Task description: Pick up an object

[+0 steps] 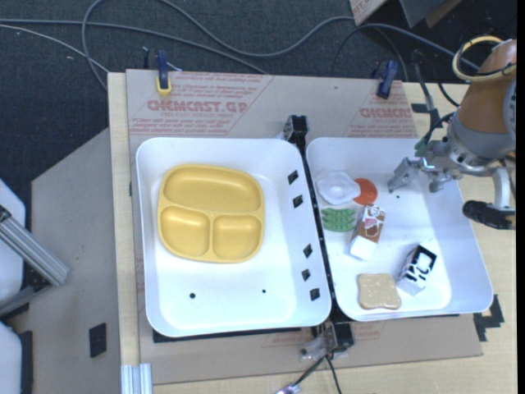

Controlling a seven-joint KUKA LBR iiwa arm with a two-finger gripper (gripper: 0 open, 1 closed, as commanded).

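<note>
The gripper (420, 175) is hanging over the upper right part of the right-hand shallow white plastic bin (459, 257), fingers spread apart and pinching nothing, so I'm guessing it's lining up a grab. All the pickable stuff is sitting left of and below the gripper: a green-banded white cup (337, 203), a small brown-and-white carton (368, 231), a round slice of toast-like bread (378, 291), and a little black-and-white box (418, 268).
</note>
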